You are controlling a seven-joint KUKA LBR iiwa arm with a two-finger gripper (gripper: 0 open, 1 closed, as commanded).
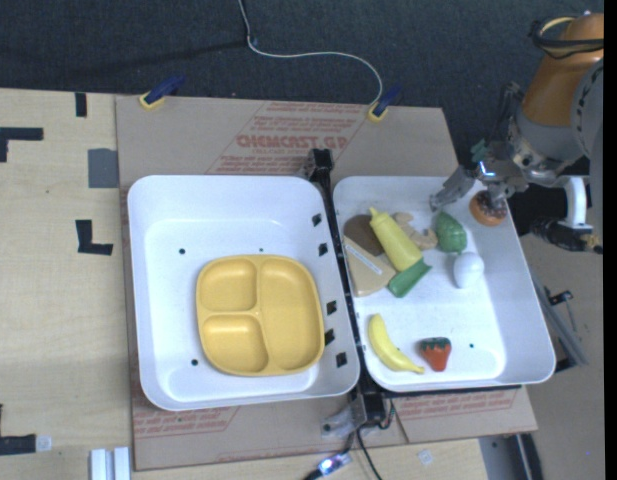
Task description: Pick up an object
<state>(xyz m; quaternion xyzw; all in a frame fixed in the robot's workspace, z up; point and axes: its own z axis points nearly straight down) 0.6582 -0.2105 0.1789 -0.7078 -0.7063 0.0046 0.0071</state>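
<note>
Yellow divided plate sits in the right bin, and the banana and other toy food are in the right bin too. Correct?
Not quite. The camera view shows the yellow divided plate in the left bin, alone. The banana and the other toy food are in the right bin, as you said.

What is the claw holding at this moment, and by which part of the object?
It cannot be told. The claw sits over the far right corner of the right bin, beside an orange object, but no object is visible between its fingers.
</note>
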